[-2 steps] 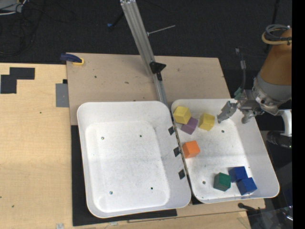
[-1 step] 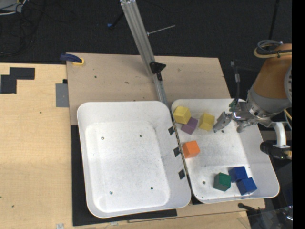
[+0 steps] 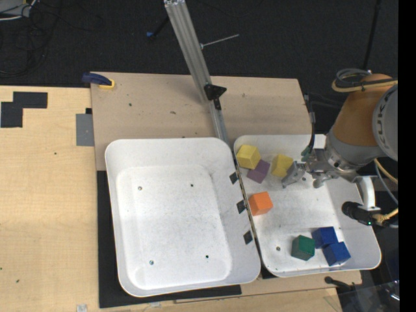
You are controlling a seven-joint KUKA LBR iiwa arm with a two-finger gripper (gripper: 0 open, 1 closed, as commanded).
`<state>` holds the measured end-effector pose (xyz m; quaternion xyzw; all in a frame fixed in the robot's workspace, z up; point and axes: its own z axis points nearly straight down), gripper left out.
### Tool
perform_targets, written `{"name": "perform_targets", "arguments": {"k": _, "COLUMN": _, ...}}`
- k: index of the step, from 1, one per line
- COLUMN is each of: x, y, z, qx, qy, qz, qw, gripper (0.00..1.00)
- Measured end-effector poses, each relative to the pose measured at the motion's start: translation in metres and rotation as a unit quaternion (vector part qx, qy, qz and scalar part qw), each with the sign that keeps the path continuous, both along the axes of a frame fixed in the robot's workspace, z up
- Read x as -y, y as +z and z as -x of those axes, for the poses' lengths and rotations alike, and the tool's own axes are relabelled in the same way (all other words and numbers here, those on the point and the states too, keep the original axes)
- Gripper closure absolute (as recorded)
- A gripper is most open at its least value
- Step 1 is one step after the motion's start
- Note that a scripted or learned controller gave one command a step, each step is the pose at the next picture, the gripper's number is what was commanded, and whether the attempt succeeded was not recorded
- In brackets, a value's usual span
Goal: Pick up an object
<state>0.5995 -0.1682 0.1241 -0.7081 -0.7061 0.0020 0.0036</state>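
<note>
The right bin [image 3: 364, 252] holds several small blocks. A yellow block [image 3: 247, 155] and a purple block [image 3: 259, 171] touch near the bin's back left. A second yellow block [image 3: 281, 165] lies just right of them. An orange block [image 3: 260, 203] sits by the left wall. A green block [image 3: 302, 247] and two blue blocks [image 3: 325, 236] [image 3: 337, 253] lie near the front. My gripper [image 3: 302, 176] hangs over the bin's back half, just right of the second yellow block. Its fingers are spread, with nothing between them.
The left bin [image 3: 172, 213] stands beside the right one, with black clips on the shared edge. A slanted aluminium bar [image 3: 195, 64] rises behind the bins. The arm's grey and orange body [image 3: 361, 125] covers the right bin's back right corner.
</note>
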Motion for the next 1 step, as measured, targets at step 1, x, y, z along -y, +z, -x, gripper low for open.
{"name": "perform_targets", "arguments": {"k": 1, "x": 0.0018, "y": 0.013, "z": -0.0009, "qx": 0.002, "qy": -0.003, "qz": 0.0006, "qw": 1.0, "gripper": 1.0}}
